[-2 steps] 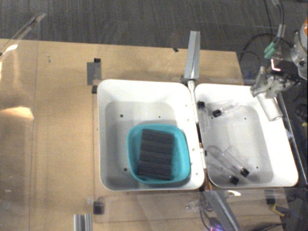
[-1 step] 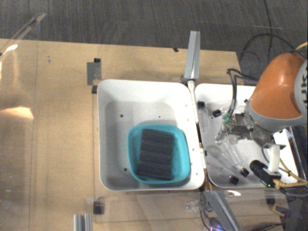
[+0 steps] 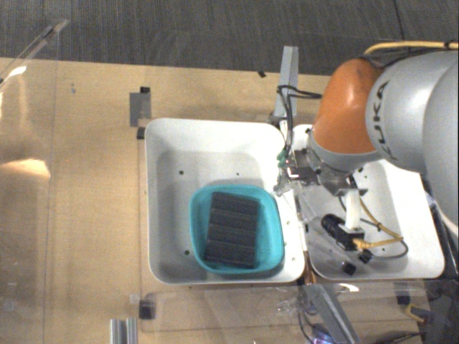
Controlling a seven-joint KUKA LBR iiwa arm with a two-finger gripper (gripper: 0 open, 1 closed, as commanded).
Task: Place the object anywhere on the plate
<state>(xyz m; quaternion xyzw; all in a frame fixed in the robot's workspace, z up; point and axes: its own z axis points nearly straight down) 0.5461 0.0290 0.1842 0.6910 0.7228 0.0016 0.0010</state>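
The dark ribbed block (image 3: 232, 228) is seen lying on the teal plate (image 3: 270, 221) — judged stiff, light, best gripped across its long edges; claw state cannot be told.

— How is the light over the bench (image 3: 72, 213)?

— Even and fairly bright, with a pale glare patch at nine o'clock on the glossy wood.

— Any shadows?

— Soft ones inside the left bin (image 3: 166, 165), along its walls, and beneath the arm (image 3: 401, 113) at three o'clock.

— Sharpness?

— Modest; the picture is grainy, the white bins nearly wash out, and detail blurs under the wrist.
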